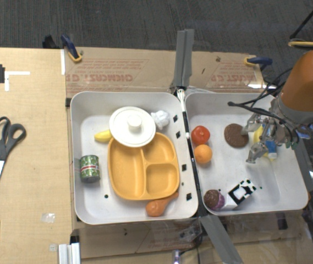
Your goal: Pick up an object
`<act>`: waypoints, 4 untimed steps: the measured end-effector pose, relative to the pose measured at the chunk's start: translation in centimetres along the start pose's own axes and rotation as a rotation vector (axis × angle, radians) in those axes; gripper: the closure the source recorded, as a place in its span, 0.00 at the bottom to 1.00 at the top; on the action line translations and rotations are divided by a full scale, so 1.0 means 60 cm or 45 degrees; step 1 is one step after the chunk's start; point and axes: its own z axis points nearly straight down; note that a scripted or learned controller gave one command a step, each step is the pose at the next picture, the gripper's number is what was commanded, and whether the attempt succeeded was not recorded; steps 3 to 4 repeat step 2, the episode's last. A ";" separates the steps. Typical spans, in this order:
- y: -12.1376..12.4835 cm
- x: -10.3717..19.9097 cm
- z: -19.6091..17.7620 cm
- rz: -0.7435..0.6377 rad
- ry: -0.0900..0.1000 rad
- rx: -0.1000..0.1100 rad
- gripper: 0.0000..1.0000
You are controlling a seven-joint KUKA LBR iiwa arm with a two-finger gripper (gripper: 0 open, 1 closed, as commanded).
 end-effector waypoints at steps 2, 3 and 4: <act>0.112 0.113 -0.177 0.004 0.011 -0.003 1.00; 0.112 0.113 -0.177 0.004 0.011 -0.003 1.00; 0.112 0.113 -0.177 0.004 0.011 -0.003 1.00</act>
